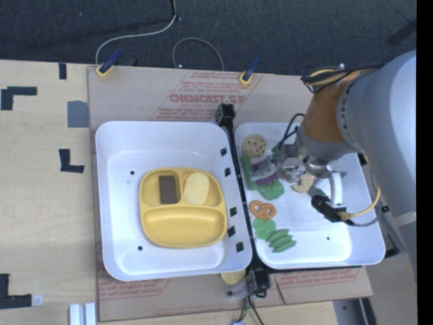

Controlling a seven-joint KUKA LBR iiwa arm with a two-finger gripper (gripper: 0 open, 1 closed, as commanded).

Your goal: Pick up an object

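Your arm (379,114) fills the near right, its orange band above a wrist bent down into the right bin (338,252). Start from the far left of the gripper (284,166). The left bin (108,181) holds a yellow tray (183,225). In the tray's top pockets a brown block (168,189) and a pale oval (197,188) lie well apart from the gripper.

Across the divider, a cookie (254,145) lies just up and left of the gripper. A purple piece (264,179) and a green leaf (270,190) sit right beside it on its lower left, seemingly touching each other. A pretzel (262,210) and green pods (276,239) lie below, the pods farther off.

Whether the gripper is spread or closed, you cannot tell; the wrist hides it, and nothing shows as held. The likeliest pick is the purple piece or the leaf.

Watch the crowding. A grasp here could catch two pieces at once, or nudge one against the divider and miss. The leaf looks flat, so it may slip out on the lift. The cables at the wrist could also snag the pieces.
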